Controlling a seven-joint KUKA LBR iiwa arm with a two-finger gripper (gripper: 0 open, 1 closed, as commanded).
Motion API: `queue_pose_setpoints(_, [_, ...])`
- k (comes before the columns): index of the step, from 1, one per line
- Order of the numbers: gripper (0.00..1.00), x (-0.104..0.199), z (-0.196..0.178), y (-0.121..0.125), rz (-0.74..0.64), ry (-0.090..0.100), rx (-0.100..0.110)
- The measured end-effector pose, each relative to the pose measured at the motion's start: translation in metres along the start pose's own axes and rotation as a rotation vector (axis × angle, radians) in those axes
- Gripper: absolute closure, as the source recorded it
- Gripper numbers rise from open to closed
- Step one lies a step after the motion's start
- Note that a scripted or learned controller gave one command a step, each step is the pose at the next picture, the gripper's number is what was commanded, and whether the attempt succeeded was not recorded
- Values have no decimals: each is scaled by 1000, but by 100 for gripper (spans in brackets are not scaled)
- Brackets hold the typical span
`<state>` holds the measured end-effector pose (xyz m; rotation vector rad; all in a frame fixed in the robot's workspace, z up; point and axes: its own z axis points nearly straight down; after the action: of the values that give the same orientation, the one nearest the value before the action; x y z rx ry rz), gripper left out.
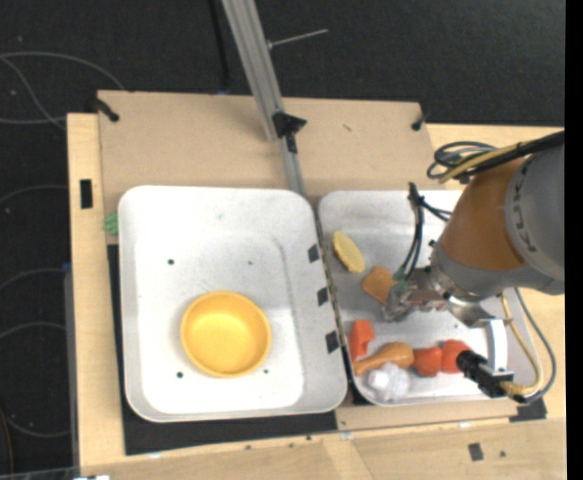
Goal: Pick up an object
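A yellow bowl [225, 333] rests in the left bin [171, 228]. The right bin [371, 213] holds a pale yellow piece [348, 252] at its upper left, an orange-brown block [377, 283], a red piece [360, 336], a tan piece [387, 354], a white crumpled item [390, 380] and a red-orange piece [439, 357]. My gripper [403, 302] hangs low over the right bin's middle, just right of the orange-brown block. The wrist hides its tips.
A slanted metal pole [261, 68] rises from behind the bins. Black clips [325, 296] sit along the seam between the two bins. Cables [456, 158] loop above the arm at the right. The brown bench board [221, 138] surrounds the bins.
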<state>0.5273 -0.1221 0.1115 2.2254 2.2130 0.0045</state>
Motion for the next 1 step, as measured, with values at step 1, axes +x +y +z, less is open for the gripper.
queue_pose_setpoints(1, [100,5,-45,3,-9,-1,-2])
